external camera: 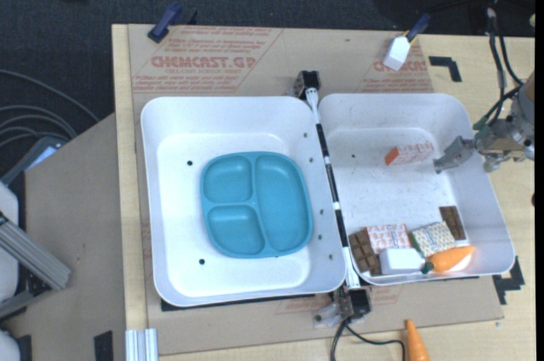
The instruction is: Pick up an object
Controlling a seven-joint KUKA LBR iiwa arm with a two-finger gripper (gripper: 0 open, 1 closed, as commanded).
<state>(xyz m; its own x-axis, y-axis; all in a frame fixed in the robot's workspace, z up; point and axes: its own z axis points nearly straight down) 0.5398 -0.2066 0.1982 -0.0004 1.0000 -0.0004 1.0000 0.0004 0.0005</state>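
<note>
Nearest me, the right bin (480,181) has a cluster along its near edge: a carrot (450,259), a white block (399,261) touching the carrot's left end, a brown waffle-like bar (364,251) left of that, a speckled packet (431,238) and a small brown piece (452,222) behind them. Left bin (161,206) holds a teal divided plate (255,204), roughly centred. Further back in the right bin I see a small orange-and-white packet (406,154), lying alone. Gripper (463,151) sits at the bin's right wall, level with that packet, apart from it; nothing between its fingers. Spread or pressed together, I can't tell. Behind the bins, a white-headed brush (401,50) lies on the board (212,62).
</note>
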